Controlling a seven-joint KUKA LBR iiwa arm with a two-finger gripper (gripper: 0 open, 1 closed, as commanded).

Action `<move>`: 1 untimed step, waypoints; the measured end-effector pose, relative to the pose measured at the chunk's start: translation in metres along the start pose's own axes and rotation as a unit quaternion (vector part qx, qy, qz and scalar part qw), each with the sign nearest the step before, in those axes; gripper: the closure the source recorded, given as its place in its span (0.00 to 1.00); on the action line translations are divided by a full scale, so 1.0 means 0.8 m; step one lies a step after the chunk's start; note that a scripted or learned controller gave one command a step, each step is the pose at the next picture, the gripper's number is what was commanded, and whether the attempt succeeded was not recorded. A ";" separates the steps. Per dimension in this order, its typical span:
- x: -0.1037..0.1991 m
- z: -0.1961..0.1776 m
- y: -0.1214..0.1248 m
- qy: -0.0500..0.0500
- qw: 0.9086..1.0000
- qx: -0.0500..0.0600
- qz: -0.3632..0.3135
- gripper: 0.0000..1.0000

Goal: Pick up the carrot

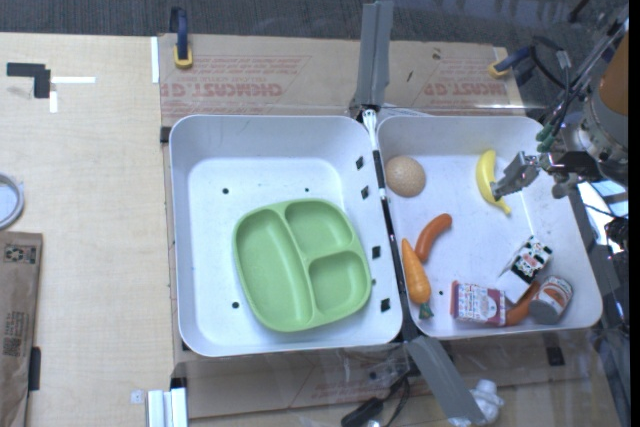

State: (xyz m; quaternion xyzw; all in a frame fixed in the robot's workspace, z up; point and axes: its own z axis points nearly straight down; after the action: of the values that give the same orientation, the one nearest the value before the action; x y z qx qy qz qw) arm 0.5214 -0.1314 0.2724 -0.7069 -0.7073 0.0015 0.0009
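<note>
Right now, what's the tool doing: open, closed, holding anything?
Tool: cannot be told open or closed; it sits beside the yellow banana, far from the orange carrot, nothing seen held.

Carrot (416,276): orange, short and tapered, with a small green stub at one end. Lying flat on the white floor of the right-hand bin (470,240), in the lower middle of the frame, slightly right of centre. Set close against that bin's left wall, running roughly parallel to it. Pointed narrow tip toward the upper left, thicker end with the green stub toward the lower right, near the bin's lower left corner. Whole, not gripped, resting free. Just left of an orange-red sausage-shaped piece (432,237), apparently not touching it.
</note>
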 end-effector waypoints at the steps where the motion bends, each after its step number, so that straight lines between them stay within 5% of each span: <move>1: 0.061 0.103 -0.031 0.000 1.000 0.000 -0.009 0.00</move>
State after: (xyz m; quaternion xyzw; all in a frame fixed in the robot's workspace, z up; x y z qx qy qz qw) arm 0.4962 -0.0828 0.1902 -0.7002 -0.7139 0.0014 0.0013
